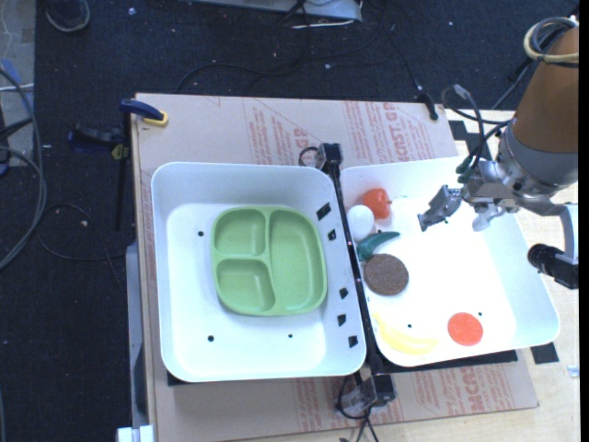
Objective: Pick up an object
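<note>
Nearest lies the yellow banana [405,339], with the orange disc [466,329] just beside it; past the banana sits the brown cookie [386,273], flat, stiff, light, best pinched across its rim. My hand [457,206] hovers beyond, part open, holding nothing.

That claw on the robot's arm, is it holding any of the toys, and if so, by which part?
Nothing is held. The end effector hangs over bare floor of the right white bin, apart from the small orange-red toy and white egg-shaped ball.
</note>
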{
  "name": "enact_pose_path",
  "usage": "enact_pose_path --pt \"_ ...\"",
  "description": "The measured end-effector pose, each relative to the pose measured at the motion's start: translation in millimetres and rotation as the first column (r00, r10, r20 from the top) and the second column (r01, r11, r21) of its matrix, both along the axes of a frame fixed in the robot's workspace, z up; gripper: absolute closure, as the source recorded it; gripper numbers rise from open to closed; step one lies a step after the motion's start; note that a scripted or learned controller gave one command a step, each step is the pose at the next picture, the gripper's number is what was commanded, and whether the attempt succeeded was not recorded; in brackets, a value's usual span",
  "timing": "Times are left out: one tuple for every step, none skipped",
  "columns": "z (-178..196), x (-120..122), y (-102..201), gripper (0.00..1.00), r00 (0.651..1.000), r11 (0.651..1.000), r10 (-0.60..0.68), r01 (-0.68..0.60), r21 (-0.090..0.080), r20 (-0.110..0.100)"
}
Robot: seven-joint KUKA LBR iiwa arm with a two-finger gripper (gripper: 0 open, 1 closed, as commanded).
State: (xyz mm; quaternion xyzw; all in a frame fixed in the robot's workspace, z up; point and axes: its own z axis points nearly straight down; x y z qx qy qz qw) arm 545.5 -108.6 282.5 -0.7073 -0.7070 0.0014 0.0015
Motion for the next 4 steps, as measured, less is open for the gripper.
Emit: enact_pose_path --pt "1.9 0.7 0.1 0.0 1.0 1.0 0.0 0.0 0.0 0.004" --pt "-57.8 -6.5 -0.4 0.0 1.0 1.0 0.0 0.0 0.0 0.0" --pt "-102.6 -10.9 -5.9 0.0 1.0 1.0 0.0 0.0 0.0 0.0" --pt "-144.4 -12.8 -6.9 0.0 1.0 1.0 0.001 -0.001 0.0 0.001"
